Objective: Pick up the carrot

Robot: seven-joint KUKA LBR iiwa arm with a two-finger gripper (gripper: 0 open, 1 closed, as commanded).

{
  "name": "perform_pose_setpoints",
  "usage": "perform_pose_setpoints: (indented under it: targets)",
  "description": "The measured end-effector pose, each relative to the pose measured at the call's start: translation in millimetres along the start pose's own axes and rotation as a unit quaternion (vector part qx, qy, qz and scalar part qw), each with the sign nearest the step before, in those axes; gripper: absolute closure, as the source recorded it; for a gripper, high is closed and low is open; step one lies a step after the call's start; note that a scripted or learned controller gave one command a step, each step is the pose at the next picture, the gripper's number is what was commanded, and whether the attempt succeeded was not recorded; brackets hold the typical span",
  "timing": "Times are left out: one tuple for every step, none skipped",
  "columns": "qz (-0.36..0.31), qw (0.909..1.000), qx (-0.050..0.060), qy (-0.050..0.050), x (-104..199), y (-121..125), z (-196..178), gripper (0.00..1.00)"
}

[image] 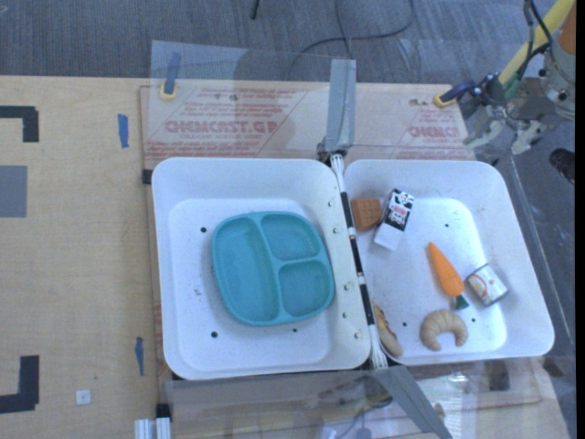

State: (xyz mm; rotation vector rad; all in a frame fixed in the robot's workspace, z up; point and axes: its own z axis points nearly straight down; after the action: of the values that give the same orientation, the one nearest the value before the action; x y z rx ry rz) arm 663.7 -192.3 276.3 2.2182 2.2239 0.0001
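Carrot [445, 270] is seen lying on the floor of the right bin [521, 236], orange body slanted with its green tip toward the near edge of that bin. A small can [487, 284] lies just beside the carrot on its right, close to touching the green tip. A croissant [444, 327] rests near the carrot on its near side. A black-and-white carton [394, 218] lies up and to the left of the carrot, and a cracker [366, 213] is set further left still, against the bin wall. A teal plate [271, 267] with three compartments is placed well to the left of the carrot, in the left bin [183, 245]. The gripper [512, 122] is found well above and to the right of the carrot, beyond the bin's far corner; whether it is clenched or released cannot be told.
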Motion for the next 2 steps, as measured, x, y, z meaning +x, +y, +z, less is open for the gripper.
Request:
perform_pose_setpoints:
  targets:
    - [0.000,1.0000,0.000,0.000,32,-78,133,0.00]
    - [-0.046,0.9989,-0.004,0.000,34,-124,188,0.00]
